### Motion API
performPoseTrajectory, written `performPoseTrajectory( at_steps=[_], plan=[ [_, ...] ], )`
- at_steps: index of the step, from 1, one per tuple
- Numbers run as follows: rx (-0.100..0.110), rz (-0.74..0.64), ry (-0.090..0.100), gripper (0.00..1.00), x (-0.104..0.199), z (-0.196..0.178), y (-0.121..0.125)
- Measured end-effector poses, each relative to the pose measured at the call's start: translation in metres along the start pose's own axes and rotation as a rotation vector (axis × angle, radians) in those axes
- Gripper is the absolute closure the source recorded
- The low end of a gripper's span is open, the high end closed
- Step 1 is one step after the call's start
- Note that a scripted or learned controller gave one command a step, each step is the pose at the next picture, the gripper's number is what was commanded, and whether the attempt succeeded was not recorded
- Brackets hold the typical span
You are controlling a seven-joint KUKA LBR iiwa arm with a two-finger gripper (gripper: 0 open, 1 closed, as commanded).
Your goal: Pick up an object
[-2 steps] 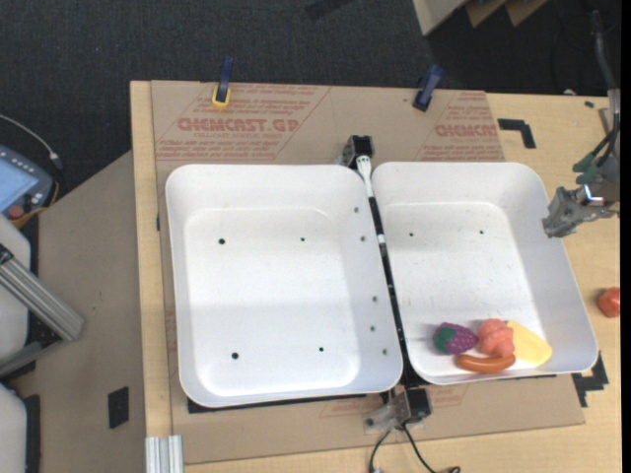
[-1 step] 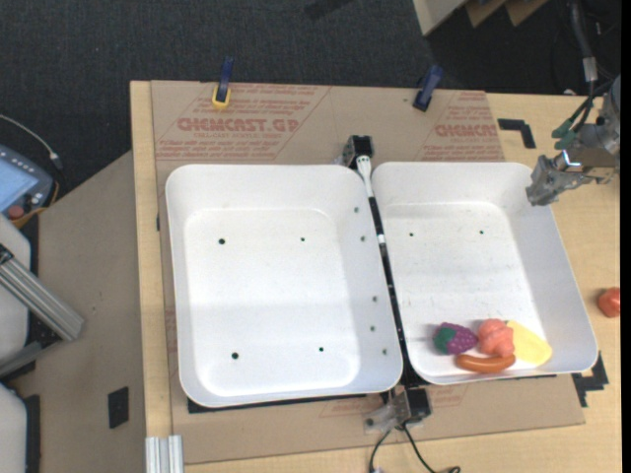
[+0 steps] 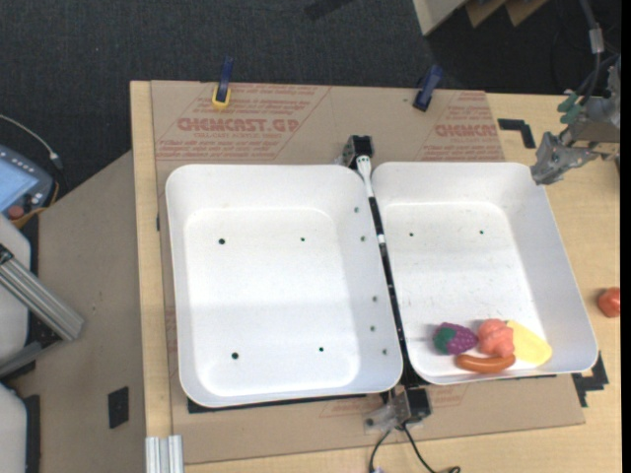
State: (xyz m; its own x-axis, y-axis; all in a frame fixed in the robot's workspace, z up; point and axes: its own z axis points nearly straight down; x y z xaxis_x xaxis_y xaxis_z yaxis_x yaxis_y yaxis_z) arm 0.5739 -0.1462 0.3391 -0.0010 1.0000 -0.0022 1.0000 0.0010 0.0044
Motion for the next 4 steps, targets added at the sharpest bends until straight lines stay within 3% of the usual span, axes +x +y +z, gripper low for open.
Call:
performPoseTrajectory(
  at_steps=[1, 2, 4],
  plan=[
    [0.005, 0.004, 0.001, 1.00, -0.037, 0.016, 0.001],
    [-0.001, 0.002, -0.001, 1.00, -0.070, 0.007, 0.009],
    [-0.008, 0.000, -0.007, 1.00, -0.069, -0.014, 0.010]
  ],
)
